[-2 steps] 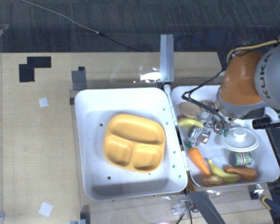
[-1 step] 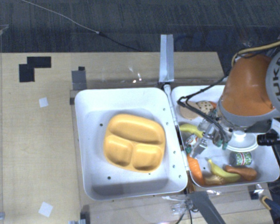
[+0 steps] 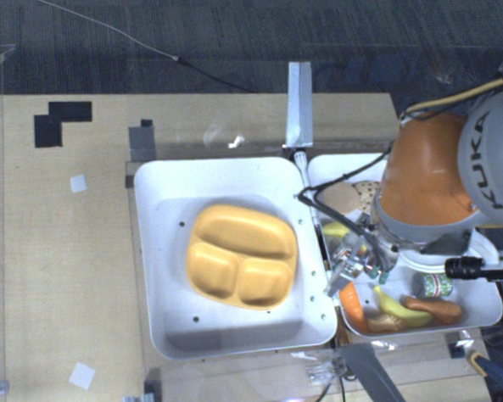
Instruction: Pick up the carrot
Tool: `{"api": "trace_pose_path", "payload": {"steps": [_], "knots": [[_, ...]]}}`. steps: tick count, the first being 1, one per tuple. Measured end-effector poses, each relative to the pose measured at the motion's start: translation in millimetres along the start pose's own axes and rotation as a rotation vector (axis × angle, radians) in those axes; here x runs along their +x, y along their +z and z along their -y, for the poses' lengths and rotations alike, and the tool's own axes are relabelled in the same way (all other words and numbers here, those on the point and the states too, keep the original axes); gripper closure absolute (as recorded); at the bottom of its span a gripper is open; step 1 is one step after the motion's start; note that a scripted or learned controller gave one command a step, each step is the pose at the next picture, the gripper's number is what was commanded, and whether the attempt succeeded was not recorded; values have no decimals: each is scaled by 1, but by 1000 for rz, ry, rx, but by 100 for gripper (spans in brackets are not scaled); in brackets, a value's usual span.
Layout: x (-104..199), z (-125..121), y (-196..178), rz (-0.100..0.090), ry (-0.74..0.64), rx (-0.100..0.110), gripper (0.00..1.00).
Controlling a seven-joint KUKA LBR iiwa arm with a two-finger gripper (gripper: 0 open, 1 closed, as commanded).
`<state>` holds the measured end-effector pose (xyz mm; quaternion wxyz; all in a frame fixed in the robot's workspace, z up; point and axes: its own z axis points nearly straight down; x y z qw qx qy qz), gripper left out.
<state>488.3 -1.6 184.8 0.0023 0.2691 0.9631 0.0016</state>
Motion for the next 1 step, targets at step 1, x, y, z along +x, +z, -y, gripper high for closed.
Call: {"api": "trace_pose_path", "payload": {"steps": [1], "knots": [[-12,19,0,3,292,0,0]]}}
